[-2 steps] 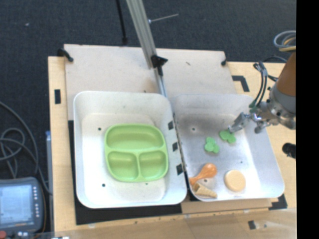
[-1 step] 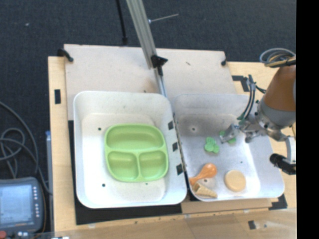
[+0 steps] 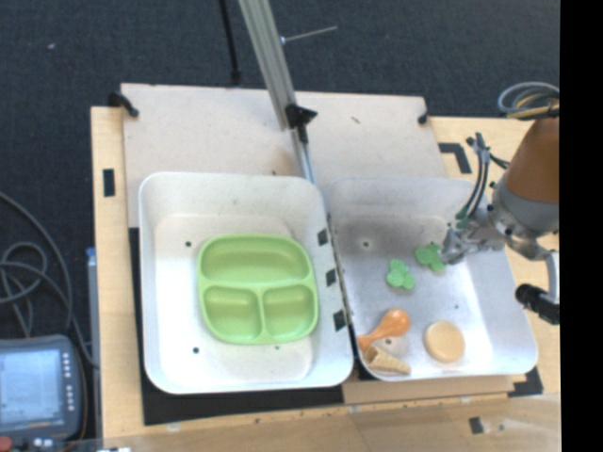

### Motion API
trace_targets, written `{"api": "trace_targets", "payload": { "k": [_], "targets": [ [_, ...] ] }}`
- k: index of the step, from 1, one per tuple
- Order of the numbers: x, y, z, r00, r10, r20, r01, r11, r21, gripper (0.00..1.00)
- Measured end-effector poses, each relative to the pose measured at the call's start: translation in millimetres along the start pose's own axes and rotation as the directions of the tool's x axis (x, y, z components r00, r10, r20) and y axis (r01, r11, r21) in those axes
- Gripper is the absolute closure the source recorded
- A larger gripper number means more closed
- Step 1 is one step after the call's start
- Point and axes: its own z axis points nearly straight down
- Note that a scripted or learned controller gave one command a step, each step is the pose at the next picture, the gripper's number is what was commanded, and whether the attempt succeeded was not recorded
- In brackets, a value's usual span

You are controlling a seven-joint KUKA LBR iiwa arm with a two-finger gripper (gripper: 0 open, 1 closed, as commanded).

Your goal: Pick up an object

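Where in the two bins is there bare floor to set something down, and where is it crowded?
Free: the right bin's upper left floor, above the green pieces; the left bin's margins around the green tray. Crowded: the right bin's lower edge, with orange spoon, cone and tan disc close together, and beside the gripper at the green piece.

A green three-compartment plate (image 3: pixel 256 287) lies in the white bin (image 3: pixel 170 205) well apart from the gripper (image 3: pixel 454 250), toward the view's left. A slanted metal pole (image 3: pixel 268 45) stands beyond the gripper. A small screen (image 3: pixel 33 389) sits farthest away.
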Motion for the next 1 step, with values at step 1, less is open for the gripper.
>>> {"api": "trace_targets", "payload": {
  "k": [1],
  "targets": [
    [1.5,-5.9,-48.5,1.0,-0.003,0.001,0.003,1.0,-0.002,1.0]
  ]
}}
